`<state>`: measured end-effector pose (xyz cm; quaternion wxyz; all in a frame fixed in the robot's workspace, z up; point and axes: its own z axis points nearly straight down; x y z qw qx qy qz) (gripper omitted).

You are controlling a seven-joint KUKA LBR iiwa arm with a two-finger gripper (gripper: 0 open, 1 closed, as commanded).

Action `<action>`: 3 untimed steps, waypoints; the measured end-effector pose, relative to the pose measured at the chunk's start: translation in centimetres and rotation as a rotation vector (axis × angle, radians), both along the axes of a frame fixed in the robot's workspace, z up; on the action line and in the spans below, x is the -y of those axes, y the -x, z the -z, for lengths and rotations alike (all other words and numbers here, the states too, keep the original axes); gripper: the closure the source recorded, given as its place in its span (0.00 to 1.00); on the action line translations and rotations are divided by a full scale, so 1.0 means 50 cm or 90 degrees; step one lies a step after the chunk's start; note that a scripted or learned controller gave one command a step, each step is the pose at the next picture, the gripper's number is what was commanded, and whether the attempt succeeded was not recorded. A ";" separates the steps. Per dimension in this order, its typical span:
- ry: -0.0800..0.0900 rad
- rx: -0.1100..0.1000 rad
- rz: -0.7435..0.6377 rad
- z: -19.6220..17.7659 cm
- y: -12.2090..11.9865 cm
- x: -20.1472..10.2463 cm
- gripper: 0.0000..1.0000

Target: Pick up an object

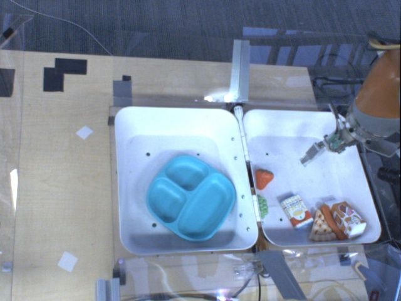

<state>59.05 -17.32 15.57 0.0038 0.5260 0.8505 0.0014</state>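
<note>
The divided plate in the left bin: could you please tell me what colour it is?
The divided plate is a solid light blue, seen clearly in the camera view.

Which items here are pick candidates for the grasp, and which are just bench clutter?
Pick candidates, all in the right bin:
- strawberry
- green toy
- juice box
- waffle
- hot dog
- red-and-white carton
- gripper, above the bin floor

Just lying about:
- blue divided plate in the left bin
- black tape marks on the bench
</note>
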 end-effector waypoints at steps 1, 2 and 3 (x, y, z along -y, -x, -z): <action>0.001 0.001 -0.052 -0.178 0.017 0.022 0.00; 0.000 -0.002 0.042 -0.035 0.171 0.057 0.00; -0.001 -0.003 -0.002 0.120 0.205 0.065 0.00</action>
